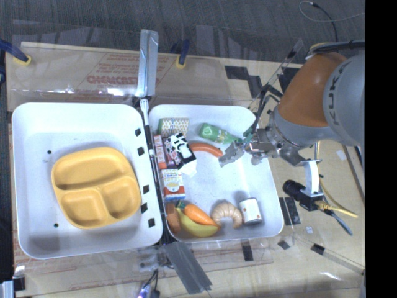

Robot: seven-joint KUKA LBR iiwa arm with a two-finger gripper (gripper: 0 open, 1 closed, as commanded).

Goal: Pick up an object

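Crowding looked the danger: the gripper (234, 151) hung by the sausage (205, 148) and green packet (216, 131), and might nudge both. Whether its fingers were released or clenched, I could not tell.

Robotics lab or test cell, not a home. Industrial arm (322, 101), grey with orange band, mounted beside a light wooden bench (205, 73). Two shallow white bins (80, 113) sit side by side, joined by a metal divider strip (147, 64) and black tabs. Clear plastic sheeting with red print is clamped to the bench by blue and yellow clips (181, 53). Loose cables (322, 8) trail over dark carpet-like floor. Black tape marks on the bench top. Bin contents are toy food and a yellow sectioned tray (95, 185), test props.
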